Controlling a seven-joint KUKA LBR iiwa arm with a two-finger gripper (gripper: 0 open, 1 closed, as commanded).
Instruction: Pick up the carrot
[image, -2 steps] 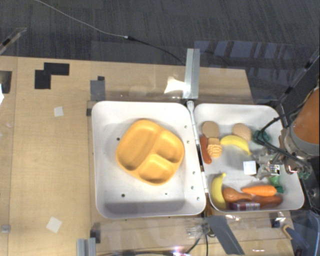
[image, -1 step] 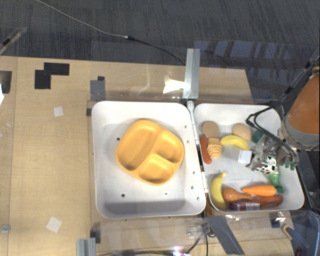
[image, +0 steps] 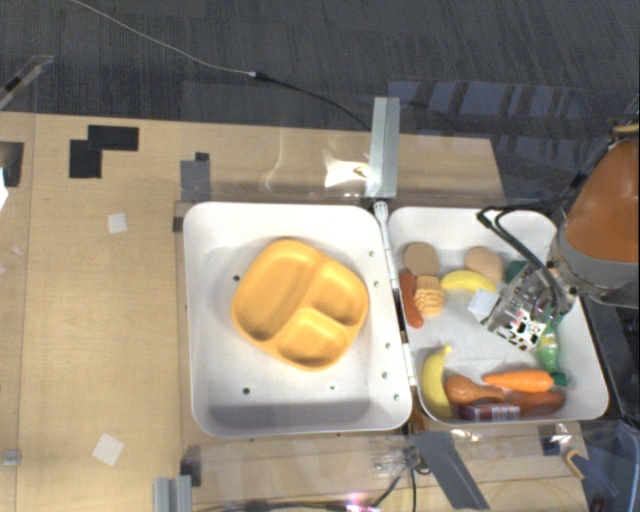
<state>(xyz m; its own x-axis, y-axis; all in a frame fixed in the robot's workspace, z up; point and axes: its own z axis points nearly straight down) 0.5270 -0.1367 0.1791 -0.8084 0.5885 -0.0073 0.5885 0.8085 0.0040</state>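
At the bottom of the frame we see the light wooden bench (image: 90, 330), with a few grey brackets and loose cables along its lower edge. Two shallow white bins sit side by side on it, and we look down on them at a slant.

In the right bin (image: 596, 395), nearest the bottom edge, a dark red sausage-like piece (image: 505, 405) lies along the bin's lower wall. Just above it, and touching it, lies the carrot (image: 520, 381), orange, lying on its side with its green end pointing to the right. To their left a yellow banana (image: 433, 378) curves upward along the bin's left side.

Higher in the right bin, the gripper (image: 520, 315) hangs over the middle right, above and apart from the carrot; a green item (image: 548, 350) sits just below it. We cannot tell how its jaws stand, and we see nothing between them. The grey arm with its orange band (image: 605, 210) enters from the right edge of the frame, trailing a black cable (image: 510, 235).

In the upper part of the right bin we see a second small banana (image: 462, 281), a tan rounded piece (image: 485, 263), a brown rounded piece (image: 421, 258), a yellow corn cob (image: 430, 296) and a thin red piece (image: 410, 300) along the left wall.

The left bin (image: 215, 400) holds a yellow divided plate (image: 298, 303) with three compartments, lying near its centre.

Beyond the bins, at the top of the frame, a grey upright post (image: 384, 145) stands between them, and dark carpet (image: 300, 40) stretches behind the bench.
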